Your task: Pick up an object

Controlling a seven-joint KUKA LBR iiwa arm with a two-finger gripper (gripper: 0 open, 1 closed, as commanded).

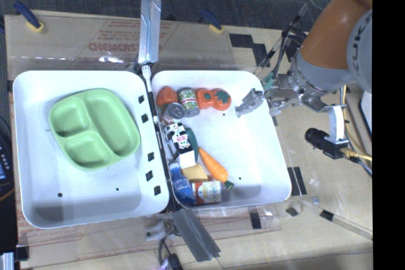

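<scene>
The right bin (269,155) held a clutter of toy food along its left wall. The carrot (212,165) lay tilted there, probably light, stiff and slick; its thick middle looked the best hold. The pincer (249,104) hovered nearby, grasping nothing; its opening I cannot tell.

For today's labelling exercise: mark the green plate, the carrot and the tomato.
green plate (95,128), camera view, middle divider.
carrot (214,165), camera view, middle of its orange body.
tomato (219,99), camera view, its red side.
</scene>
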